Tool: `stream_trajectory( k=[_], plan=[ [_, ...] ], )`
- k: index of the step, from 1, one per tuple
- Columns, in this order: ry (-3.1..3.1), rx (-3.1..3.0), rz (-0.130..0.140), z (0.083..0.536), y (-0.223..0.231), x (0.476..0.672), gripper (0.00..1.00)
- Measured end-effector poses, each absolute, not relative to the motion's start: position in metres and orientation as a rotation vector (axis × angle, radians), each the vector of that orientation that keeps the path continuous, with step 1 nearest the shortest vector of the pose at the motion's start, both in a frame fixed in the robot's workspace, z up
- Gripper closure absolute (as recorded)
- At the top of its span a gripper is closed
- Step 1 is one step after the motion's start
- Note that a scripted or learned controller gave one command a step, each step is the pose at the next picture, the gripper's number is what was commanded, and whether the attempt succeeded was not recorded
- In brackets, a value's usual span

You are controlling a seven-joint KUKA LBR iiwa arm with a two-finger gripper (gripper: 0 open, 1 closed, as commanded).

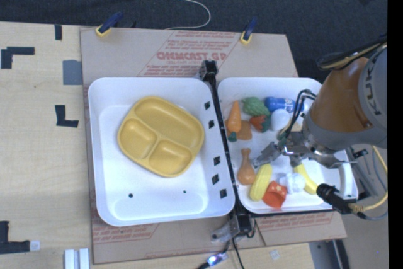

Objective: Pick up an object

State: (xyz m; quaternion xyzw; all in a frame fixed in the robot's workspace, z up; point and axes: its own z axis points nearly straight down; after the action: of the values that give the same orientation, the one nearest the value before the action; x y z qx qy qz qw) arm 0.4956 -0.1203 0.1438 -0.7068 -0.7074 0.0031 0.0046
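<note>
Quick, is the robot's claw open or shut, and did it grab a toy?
Claw: over the right bin; open or shut cannot be told, and no toy is seen in it.

Wooden bench — cardboard sheet under two bins.

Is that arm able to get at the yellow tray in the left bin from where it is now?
Probably yes. The yellow tray lies alone and uncovered in the left bin, nothing on top of it. The end effector is over the toys in the right bin, so it would have to cross the divider first.
</note>
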Motion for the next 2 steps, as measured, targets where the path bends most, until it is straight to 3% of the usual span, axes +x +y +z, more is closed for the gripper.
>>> stream_trajectory(
  k=[1, 2],
  plan=[
    [-2.223, -2.230, -0.011, 0.0978, -0.1213, 0.5003, 0.00],
    [-2.221, -2.216, 0.003, 0.1005, -0.1189, 0.4959, 1.00]
  ],
)
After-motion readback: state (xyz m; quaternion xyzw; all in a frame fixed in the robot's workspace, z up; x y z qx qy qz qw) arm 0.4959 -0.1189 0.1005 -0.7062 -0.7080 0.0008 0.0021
